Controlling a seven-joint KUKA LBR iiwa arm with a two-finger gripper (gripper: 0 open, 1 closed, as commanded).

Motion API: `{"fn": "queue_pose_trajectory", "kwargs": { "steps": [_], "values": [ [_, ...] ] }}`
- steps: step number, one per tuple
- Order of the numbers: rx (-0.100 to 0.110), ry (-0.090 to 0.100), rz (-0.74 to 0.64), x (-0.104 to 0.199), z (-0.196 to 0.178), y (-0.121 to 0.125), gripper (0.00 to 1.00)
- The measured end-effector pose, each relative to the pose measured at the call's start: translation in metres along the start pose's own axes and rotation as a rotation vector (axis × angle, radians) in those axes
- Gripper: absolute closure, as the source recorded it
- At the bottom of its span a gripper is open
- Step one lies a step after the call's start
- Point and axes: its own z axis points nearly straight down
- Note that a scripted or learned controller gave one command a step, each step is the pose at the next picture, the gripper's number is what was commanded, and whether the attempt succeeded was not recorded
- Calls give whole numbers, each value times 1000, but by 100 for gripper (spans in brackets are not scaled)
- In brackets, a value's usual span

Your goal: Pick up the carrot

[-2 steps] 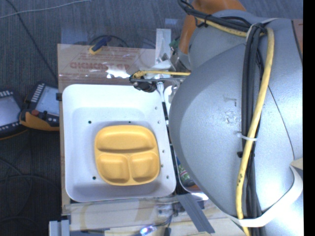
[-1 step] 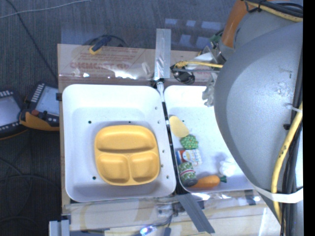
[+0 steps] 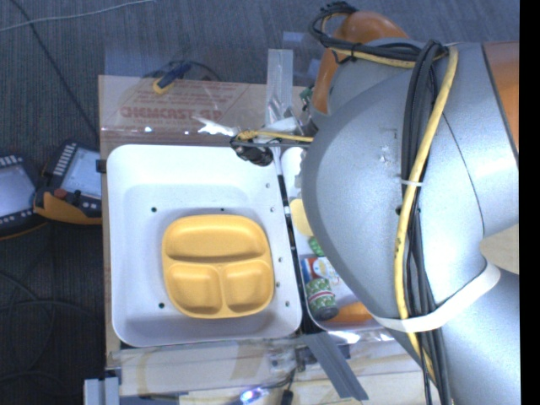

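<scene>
Claw state cannot be told: the gripper is hidden beneath the bulky grey arm (image 3: pixel 405 184), which is hung with yellow and black cables (image 3: pixel 413 142) and covers most of the right-hand shallow white bin (image 3: pixel 297 226).

An orange rounded object (image 3: pixel 354 313) is seen at the near end of that bin, just under the arm's lower edge. It is judged to be the carrot, though so little is exposed that this cannot be confirmed. Just beside it, toward the far side, a red, white and green printed package (image 3: pixel 319 283) is noted, with a pale yellow item (image 3: pixel 300 216) further along the bin's left wall.

For the step in hand, it is judged that the approach should be made from directly above the orange object, with the jaws set across its narrow width and kept off the package alongside, which could be caught or dragged. Closeness to the bin's near wall is also judged a risk to a clean descent.

In the left-hand white bin (image 3: pixel 135 184), a yellow three-compartment plastic tray (image 3: pixel 219 264) is recorded lying flat, well apart from the work. A cardboard sheet (image 3: pixel 186 108) lies beyond the bins, and a handheld controller (image 3: pixel 72 180) rests on the carpet to the left. Neither is judged an obstruction.
</scene>
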Motion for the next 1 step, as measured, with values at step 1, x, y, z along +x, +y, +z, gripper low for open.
{"fn": "queue_pose_trajectory", "kwargs": {
  "steps": [1],
  "values": [
    [0,3,-64,26,-1,-63,100]
  ]
}}
